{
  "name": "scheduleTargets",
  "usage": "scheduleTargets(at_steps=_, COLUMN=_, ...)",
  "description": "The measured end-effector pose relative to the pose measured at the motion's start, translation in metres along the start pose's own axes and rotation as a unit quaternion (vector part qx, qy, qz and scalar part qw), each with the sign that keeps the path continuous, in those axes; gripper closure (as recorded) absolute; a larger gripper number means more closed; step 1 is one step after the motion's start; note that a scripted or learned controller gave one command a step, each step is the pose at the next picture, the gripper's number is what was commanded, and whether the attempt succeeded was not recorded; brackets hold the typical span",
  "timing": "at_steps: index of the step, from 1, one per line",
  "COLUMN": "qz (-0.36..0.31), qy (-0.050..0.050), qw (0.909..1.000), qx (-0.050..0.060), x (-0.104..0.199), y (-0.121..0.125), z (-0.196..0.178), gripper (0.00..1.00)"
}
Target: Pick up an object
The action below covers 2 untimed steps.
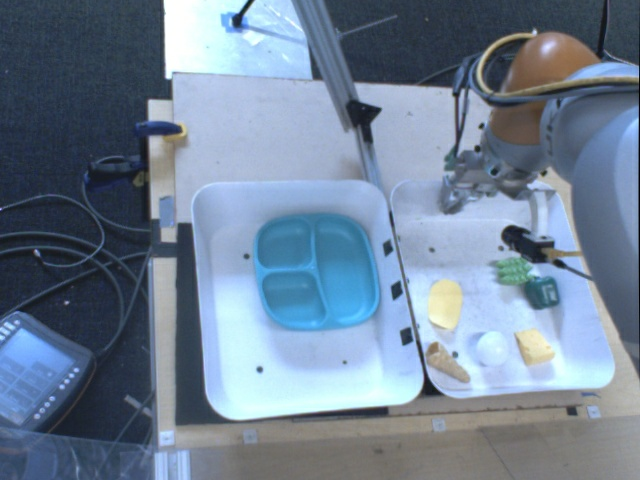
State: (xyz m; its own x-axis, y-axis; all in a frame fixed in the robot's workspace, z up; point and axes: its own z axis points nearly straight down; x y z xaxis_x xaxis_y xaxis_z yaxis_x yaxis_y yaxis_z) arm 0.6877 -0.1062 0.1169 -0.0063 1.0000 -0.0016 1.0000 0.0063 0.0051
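A grey arm holds its tool low over the far left corner of the right bin, above bare floor; I cannot tell whether the tool is wide or narrow, and nothing is seen held in it. The things to pick lie apart from it: a green piece and a dark teal piece by the right edge, and a yellow oval, a tan cone, a white ball and a yellow block toward the near edge. The left bin beside it on the tabletop carries a teal divided plate at its centre.
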Motion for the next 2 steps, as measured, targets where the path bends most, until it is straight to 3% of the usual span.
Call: scheduleTargets(at_steps=2, qz=0.000, qy=0.000, qw=1.0000, qx=-0.002, x=0.007, y=-0.008, z=-0.125, gripper=1.00)
